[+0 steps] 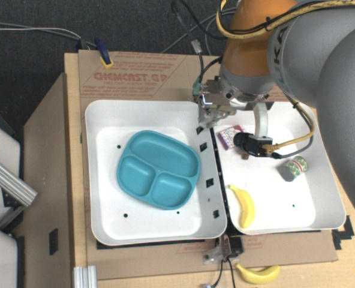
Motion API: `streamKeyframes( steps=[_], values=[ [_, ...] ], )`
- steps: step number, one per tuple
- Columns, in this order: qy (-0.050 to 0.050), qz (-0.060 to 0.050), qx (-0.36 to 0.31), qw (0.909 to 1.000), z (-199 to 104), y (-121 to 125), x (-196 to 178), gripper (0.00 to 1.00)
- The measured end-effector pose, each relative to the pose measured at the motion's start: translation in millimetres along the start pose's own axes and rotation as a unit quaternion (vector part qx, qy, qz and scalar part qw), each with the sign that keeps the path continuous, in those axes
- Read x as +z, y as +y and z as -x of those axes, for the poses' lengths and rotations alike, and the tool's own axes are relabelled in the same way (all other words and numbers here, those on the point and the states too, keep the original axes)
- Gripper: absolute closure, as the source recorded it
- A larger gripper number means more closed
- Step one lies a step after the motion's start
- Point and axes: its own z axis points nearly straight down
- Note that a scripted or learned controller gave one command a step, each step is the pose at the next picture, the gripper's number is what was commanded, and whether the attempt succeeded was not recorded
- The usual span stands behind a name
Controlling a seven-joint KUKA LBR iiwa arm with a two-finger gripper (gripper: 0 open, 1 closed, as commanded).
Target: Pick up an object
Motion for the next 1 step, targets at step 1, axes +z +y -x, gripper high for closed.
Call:
streamKeyframes(
  steps=[1],
  values=[
    [0.000,0.002,0.001,1.0000,-22.6,42.1,17.8,1.00]
  ],
)
